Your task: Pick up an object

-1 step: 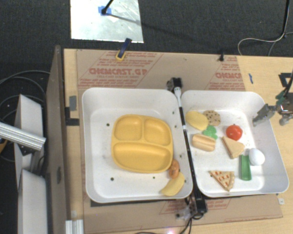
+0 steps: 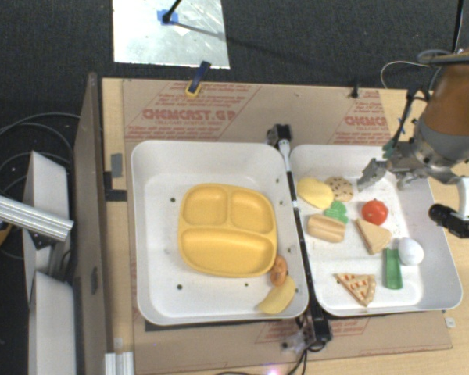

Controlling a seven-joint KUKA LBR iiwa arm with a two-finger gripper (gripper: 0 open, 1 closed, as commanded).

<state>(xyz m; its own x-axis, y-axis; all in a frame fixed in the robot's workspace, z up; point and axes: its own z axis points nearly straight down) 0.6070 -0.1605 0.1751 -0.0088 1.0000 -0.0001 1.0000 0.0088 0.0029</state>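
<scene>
Grey metal and an orange band mark the arm at the right edge of the frame, its gripper (image 2: pixel 381 169) hanging over the upper part of the right bin (image 2: pixel 445 291); how its jaws stand I cannot tell, and nothing shows between them.

No single object is named by the task, so any toy food in the right bin could serve. Nearest the gripper, toward the frame's centre right, lie a round speckled cookie (image 2: pixel 341 187), a smooth yellow lemon-like piece (image 2: pixel 316 193) and a glossy red tomato (image 2: pixel 374 210). Lower down sit a tan bread roll (image 2: pixel 325 228), a small green piece (image 2: pixel 336 210), a cheese wedge (image 2: pixel 373 236), a white egg (image 2: pixel 410 250), a green bar (image 2: pixel 392 269) and a flat pizza slice (image 2: pixel 356 287).

Trouble would likely come from crowding: the roll, green piece and lemon touch or nearly touch, so a descent there could nudge neighbours or pinch two at once. Rounded, slick plastic such as the tomato or egg may squirt out of a closing grip. The flat pizza slice offers little height to seize.

In the left bin (image 2: pixel 152 209), a yellow divided plate (image 2: pixel 223 230) sits mid-frame, with a banana (image 2: pixel 277 298) and a small orange piece (image 2: pixel 278 269) by its lower right corner
</scene>
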